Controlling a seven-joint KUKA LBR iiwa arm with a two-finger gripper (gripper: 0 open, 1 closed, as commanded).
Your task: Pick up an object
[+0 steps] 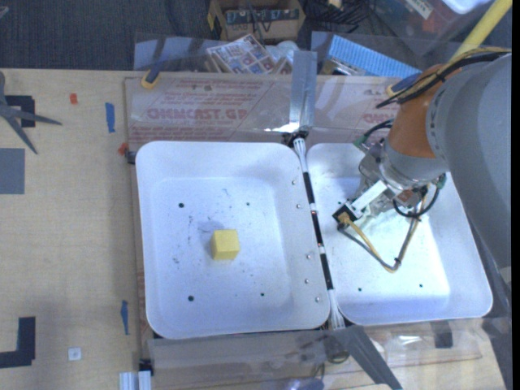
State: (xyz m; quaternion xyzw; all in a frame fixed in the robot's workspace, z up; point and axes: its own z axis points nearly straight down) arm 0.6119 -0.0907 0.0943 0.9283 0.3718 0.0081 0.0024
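A small yellow cube [225,244] lies near the middle of the left white bin [162,177], alone on its floor. My gripper [396,187] hangs over the far part of the right white bin [455,291]. It is seen from above and largely covered by the grey wrist with its orange band [410,128]. It stands well to the right of the cube, across the rim between the bins. I see nothing held.
A metal-edged divider [313,218] runs between the two bins. A clear plastic sheet [219,108] lies behind them. The wooden bench [65,218] stretches to the left with bits of blue tape and black brackets. The arm's bulk covers the right side.
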